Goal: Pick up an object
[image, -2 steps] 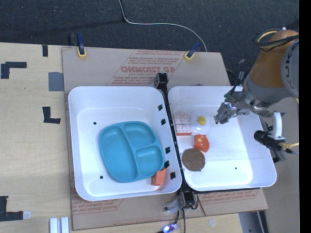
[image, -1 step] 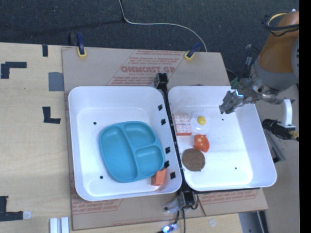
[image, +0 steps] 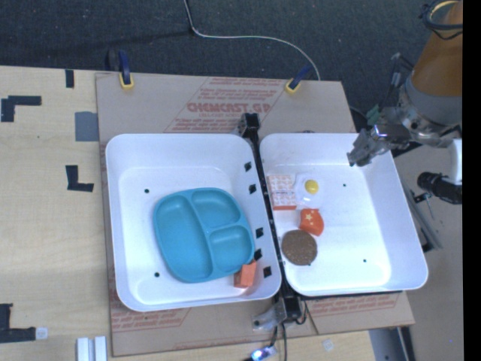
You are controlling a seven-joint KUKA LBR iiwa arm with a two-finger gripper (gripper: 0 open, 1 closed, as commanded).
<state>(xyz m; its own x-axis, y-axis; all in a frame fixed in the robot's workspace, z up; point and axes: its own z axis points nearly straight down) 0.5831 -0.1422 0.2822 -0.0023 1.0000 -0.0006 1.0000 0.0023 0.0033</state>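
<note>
1. Objects for picking sit in the right bin (image: 391, 224), near its left wall: a fried-egg piece (image: 310, 189), a red chunk (image: 312, 221), a brown disc (image: 299, 247), and a pale printed card (image: 280, 190), its markings too small to read.
2. Arm's hand (image: 361, 153) hovers at that bin's upper right rim; spread or pressed together, I cannot tell.
3. Left bin (image: 124, 201) holds a blue divided tray (image: 201, 234), with an orange block (image: 245, 275) at its lower right edge, shape unclear.

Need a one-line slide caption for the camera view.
Gripper poised over right bin holding toy foods; blue divided plate and orange piece sit in left bin.
</note>
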